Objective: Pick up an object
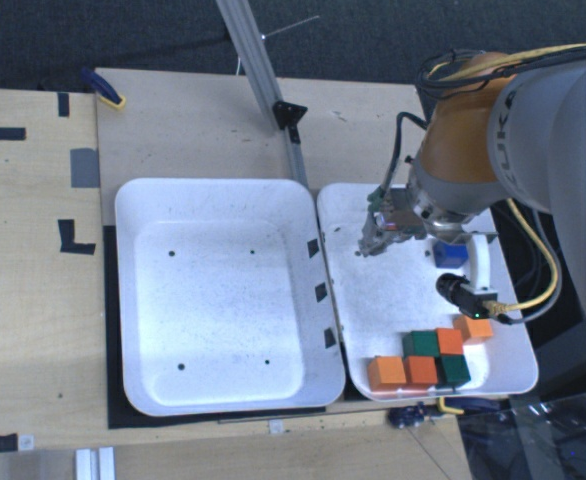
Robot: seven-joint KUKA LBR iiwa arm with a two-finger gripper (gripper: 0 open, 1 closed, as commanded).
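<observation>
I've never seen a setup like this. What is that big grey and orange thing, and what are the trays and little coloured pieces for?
This is one camera fixed above a bench, looking down at a slant. The grey and orange thing is a robot arm reaching in from the right. Its gripper, a two-finger claw, hangs over the right bin. Beside it sits the left bin. Both are shallow white trays. In the right bin's near corner lie small blocks: orange ones and green ones, packed together, with a blue piece farther back by the arm. The arm's job is to pick one up. I see nothing between its fingers.
</observation>
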